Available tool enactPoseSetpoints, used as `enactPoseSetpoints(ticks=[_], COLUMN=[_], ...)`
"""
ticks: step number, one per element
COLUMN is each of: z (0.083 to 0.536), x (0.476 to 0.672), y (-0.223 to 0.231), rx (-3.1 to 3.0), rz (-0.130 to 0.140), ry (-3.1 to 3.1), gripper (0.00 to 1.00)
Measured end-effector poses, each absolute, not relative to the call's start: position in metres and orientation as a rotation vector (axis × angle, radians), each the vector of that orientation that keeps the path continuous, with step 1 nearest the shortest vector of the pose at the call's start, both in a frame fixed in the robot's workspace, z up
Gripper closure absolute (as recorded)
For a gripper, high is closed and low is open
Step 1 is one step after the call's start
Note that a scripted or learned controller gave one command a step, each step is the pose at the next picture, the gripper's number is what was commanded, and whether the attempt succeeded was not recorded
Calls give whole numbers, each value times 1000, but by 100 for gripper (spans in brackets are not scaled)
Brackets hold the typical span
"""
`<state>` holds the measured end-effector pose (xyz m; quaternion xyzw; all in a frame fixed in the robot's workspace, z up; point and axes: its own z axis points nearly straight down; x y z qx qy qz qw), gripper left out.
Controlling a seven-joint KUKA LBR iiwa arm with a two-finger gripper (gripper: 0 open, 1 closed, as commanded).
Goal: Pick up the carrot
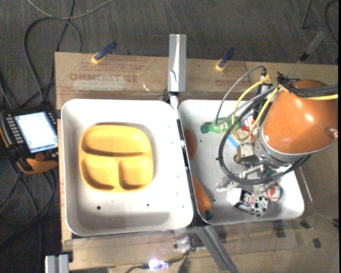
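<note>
Arm reaching in from right of frame, hanging over right bin, wrist wrapped in cables. Jaws pointing down over bin's lower middle (whether apart or together, cannot tell). Carrot lying at lower left of right bin, against its left wall, apart from jaws. Green item sitting toward bin's upper left. Yellow divided tray resting in left bin. Handheld screen glowing at frame's left edge, off desk.
</note>
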<state>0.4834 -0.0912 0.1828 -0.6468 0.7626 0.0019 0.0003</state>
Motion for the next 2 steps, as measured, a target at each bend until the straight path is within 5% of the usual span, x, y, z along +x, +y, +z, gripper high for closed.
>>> enactPoseSetpoints(ticks=[1,2], z=[114,91], x=[486,533], y=[-111,-107], rx=[-2247,-2525], rz=[-8,-20], ry=[2193,1853], gripper=[0,0])
